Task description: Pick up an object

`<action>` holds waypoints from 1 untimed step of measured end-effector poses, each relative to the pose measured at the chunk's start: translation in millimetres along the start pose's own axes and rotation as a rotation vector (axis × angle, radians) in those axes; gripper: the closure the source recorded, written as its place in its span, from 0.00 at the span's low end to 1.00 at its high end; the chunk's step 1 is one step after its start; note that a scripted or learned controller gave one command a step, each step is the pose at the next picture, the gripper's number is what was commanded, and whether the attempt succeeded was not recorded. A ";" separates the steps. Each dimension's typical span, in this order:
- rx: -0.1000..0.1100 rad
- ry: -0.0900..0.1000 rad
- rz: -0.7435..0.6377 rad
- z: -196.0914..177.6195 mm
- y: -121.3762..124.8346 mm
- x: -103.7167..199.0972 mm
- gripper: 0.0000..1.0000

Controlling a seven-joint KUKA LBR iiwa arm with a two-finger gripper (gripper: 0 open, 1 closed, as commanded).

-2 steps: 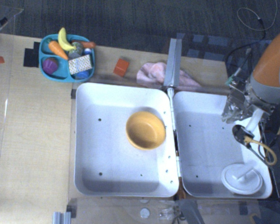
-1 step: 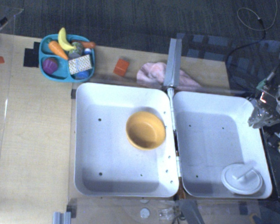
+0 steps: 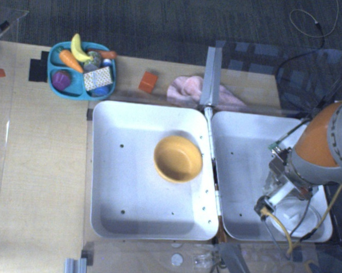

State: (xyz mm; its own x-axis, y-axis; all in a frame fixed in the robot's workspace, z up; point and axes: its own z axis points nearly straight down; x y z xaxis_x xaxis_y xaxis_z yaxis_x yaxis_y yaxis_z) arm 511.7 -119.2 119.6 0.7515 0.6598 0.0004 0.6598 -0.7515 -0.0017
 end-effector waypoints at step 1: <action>-0.008 0.002 -0.133 -124.5 34.2 -30.5 0.00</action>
